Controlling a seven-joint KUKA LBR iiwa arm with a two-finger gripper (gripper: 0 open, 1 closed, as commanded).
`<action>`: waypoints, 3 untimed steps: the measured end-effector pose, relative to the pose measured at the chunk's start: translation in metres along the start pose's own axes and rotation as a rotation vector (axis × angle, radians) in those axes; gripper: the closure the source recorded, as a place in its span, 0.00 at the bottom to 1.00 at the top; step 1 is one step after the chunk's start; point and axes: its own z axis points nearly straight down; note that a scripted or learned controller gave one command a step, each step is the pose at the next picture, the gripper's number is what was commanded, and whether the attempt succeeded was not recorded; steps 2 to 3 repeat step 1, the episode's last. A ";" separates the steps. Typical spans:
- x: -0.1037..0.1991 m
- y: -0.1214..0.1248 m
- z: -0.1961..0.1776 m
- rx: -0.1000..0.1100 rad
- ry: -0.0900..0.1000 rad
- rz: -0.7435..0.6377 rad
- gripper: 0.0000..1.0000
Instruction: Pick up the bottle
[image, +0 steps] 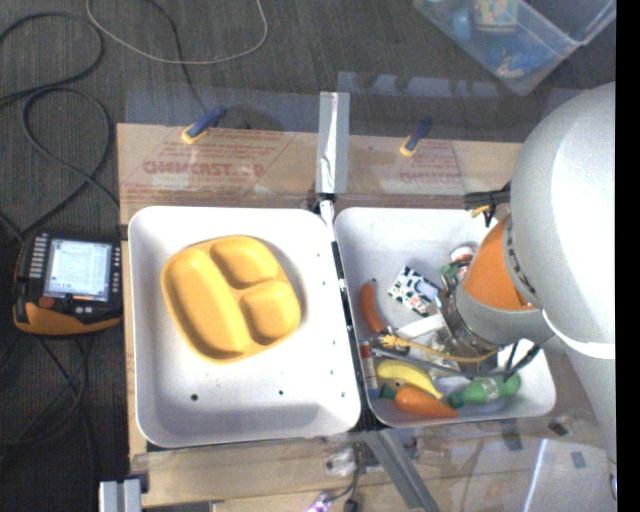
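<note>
Green plastic bottle (487, 390) lies lengthwise along right bin's near wall, just below the tool (462, 338); tool state indeterminate.

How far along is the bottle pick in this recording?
Done: the arm has reached down into the right bin, above its clutter. In hand: nothing that can be confirmed, since the arm's own body covers the gripper. Left: the green bottle lies on its side at the bin's near edge, beside the carrot and banana, so the grasp and lift remain.
</note>
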 end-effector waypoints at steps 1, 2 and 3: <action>-0.001 0.000 0.008 -0.001 0.000 -0.004 1.00; -0.001 0.000 0.008 -0.001 0.000 -0.004 1.00; -0.001 0.000 0.008 -0.001 0.000 -0.004 1.00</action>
